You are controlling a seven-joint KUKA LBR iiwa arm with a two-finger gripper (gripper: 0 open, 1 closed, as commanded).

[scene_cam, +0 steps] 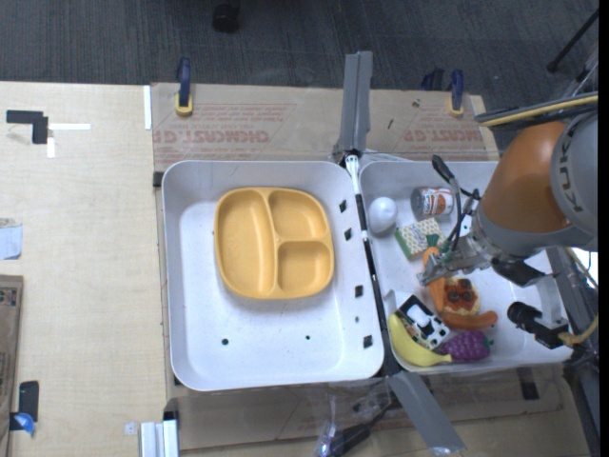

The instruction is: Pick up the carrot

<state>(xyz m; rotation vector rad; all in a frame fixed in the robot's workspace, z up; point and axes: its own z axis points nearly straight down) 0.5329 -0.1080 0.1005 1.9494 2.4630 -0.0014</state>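
You have the arm (533,184) reaching in from the right over the right bin (504,350), its orange band sitting above the clutter. The gripper (440,267) is down among the toys near the bin's middle, and you cannot tell from this angle how it stands or whether it has anything in it. The carrot (434,252) appears as a small orange piece just at the gripper's tip, partly hidden by it, beside a green and white block (417,236).

Room in that bin is tight. Toward the back wall sit a white ball (382,212) and a small can (433,201) lying on its side. Toward the front edge you have a pizza slice (460,295), a hot dog (468,319), a black and white die (423,322), a banana (412,347) and purple grapes (468,345), all packed close together.

The left bin (190,350) gives you far more open floor: a yellow divided plate (274,243) lies in its back half, with bare white around it, widest toward the front.

Both bins rest on brown cardboard (257,122) held by blue clamps (183,89), on a pale wooden bench (76,255), with dark carpet (285,17) beyond.
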